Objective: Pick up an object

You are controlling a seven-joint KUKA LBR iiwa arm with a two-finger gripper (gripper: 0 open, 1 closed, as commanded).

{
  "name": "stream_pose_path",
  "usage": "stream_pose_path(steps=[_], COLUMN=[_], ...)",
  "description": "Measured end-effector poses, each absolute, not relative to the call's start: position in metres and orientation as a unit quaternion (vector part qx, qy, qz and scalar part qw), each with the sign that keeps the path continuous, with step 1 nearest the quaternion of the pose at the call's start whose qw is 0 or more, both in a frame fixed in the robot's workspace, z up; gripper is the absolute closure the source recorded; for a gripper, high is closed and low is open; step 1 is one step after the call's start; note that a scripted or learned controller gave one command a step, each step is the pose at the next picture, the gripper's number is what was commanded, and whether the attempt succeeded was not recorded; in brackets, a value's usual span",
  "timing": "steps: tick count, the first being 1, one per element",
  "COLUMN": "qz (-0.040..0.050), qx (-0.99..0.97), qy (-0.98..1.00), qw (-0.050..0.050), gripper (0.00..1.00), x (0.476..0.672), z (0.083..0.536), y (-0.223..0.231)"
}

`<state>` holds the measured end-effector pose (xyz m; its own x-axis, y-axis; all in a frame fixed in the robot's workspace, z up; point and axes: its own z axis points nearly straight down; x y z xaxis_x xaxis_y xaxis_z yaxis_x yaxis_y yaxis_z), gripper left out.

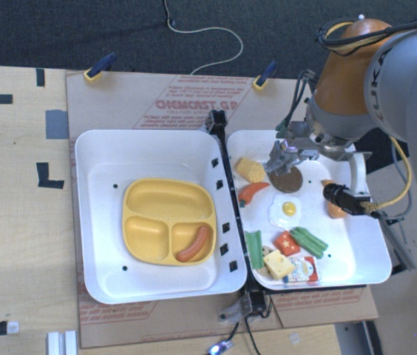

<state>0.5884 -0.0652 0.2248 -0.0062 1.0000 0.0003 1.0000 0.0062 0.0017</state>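
Observation:
My gripper [285, 161] hangs over the upper middle of the right bin [364, 268]. Directly below its tip lies a brown round patty [288, 181]; whether they touch is unclear. To the left are a yellow wedge [250, 170] and an orange-red piece [253, 191]. A fried egg [285, 211] lies just below the patty. Nearer the front sit a green stick [254, 248], a red piece [287, 243], a green piece [310, 240], a cheese cube [276, 263] and a packet [306, 273]. An orange item [334, 209] sits at the right, partly hidden by a black arm part.
The left bin [97, 168] holds a yellow divided plate [157, 213] with a sausage [194, 244] in its lower right section. A black divider [227, 191] runs between the bins. The arm's grey and orange body [356, 72] looms over the right bin's back corner.

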Motion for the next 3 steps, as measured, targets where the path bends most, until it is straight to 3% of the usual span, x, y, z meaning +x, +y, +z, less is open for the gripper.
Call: stream_pose_path(steps=[1,2,3], qz=[0.0009,-0.0005,0.0], qx=[0.705,0.706,0.706], qy=[0.709,0.708,0.708], qw=[0.001,0.0,0.0], gripper=[1.0,1.0,1.0], x=[0.635,0.649,0.65], z=[0.228,0.221,0.235], y=[-0.035,-0.021,-0.009])
